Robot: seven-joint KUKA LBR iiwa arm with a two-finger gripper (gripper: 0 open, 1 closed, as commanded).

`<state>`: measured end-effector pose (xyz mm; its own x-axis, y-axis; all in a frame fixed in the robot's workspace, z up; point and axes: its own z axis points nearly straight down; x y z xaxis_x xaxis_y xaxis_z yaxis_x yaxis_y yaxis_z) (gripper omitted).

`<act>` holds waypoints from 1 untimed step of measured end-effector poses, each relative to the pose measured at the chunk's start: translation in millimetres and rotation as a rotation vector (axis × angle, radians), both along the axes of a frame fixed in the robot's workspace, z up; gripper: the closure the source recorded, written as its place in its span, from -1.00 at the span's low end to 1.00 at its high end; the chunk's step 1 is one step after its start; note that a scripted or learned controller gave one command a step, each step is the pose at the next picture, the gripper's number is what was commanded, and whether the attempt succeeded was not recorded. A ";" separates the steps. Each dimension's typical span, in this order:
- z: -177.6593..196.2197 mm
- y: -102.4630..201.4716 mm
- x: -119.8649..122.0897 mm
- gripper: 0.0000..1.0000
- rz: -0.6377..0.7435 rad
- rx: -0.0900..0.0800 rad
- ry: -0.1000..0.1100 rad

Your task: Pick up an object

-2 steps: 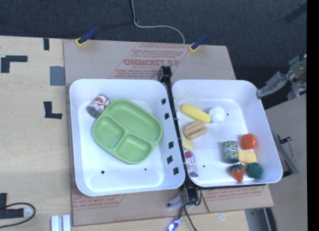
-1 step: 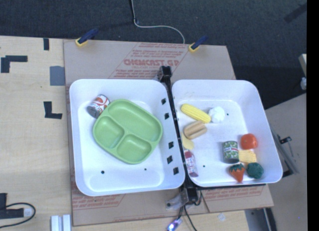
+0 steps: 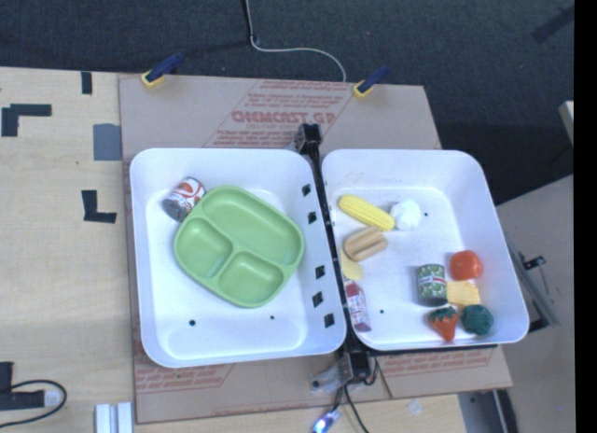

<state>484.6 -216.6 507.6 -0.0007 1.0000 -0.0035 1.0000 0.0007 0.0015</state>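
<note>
Wiring (image 3: 343,386) lies at the near edge of the bench, below the join between the two bins. Both bins sit on a cardboard sheet (image 3: 280,118) with red lettering. The sheet is held at its far corners by two yellow-and-blue clamps (image 3: 161,70) (image 3: 370,80).

Left bin (image 3: 242,333): a green divided plate (image 3: 239,246) lies flat near the middle. A tin can (image 3: 184,198) lies on its side, touching the plate's far left edge.

Right bin (image 3: 448,179): this holds most of the objects open to picking.
- A corn cob (image 3: 366,211) lies toward the far left, with a white ball (image 3: 406,215) just beside its right end.
- A hot dog (image 3: 365,244) lies just nearer than the cob.
- A small red-and-white bottle (image 3: 355,305) lies along the left wall. A pale yellow piece (image 3: 351,268) sits between it and the hot dog; what it is cannot be told.
- A green can (image 3: 430,284) stands upright toward the near right.
- A red tomato (image 3: 465,264) sits right of the can, with a yellow block (image 3: 463,293) touching it on the near side.
- A carrot (image 3: 445,323) and a broccoli floret (image 3: 477,319) lie side by side at the near right corner.

Whether the claw is wide, narrow or holding anything cannot be told. All objects listed rest inside the bins.

A thin white cable (image 3: 289,48) crosses the dark floor beyond the sheet.
</note>
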 end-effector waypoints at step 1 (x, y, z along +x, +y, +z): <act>-99.8 -6.9 -1.2 1.00 -0.002 0.006 0.010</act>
<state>483.4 -223.6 407.8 0.0009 1.0000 0.0023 1.0000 -0.0009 -0.0089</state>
